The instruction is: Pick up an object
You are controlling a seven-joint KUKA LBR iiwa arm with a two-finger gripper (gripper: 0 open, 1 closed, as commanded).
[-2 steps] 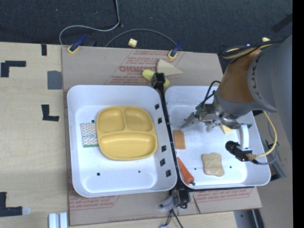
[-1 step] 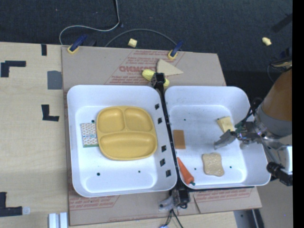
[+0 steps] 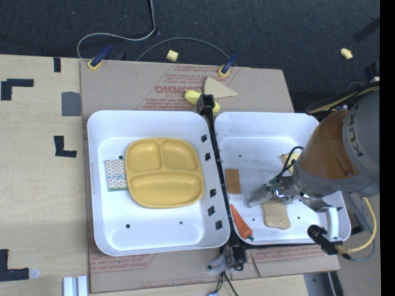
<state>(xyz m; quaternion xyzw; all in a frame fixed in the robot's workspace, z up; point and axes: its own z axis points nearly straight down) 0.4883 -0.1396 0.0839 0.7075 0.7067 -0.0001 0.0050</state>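
Tool [image 3: 270, 194] low in the right bin [image 3: 259, 123], beside the toast slice [image 3: 276, 216] near that bin's front edge; grip state cannot be told; advise centring over the toast before closing.

Fixed overhead camera, perhaps mid-height, slanting onto both bins [image 3: 99, 165].

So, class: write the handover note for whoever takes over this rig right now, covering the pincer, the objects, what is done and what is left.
Pincer: low in the right bin, over its floor; open or shut unclear, nothing seen between its fingers.
Right bin: toast-like slice just beside the pincer, brown square, carrot at the front-left corner.
Left bin: yellow divided plate, small patterned card beside it.
Done: arm reached in.
Left: grasp and lift an object.
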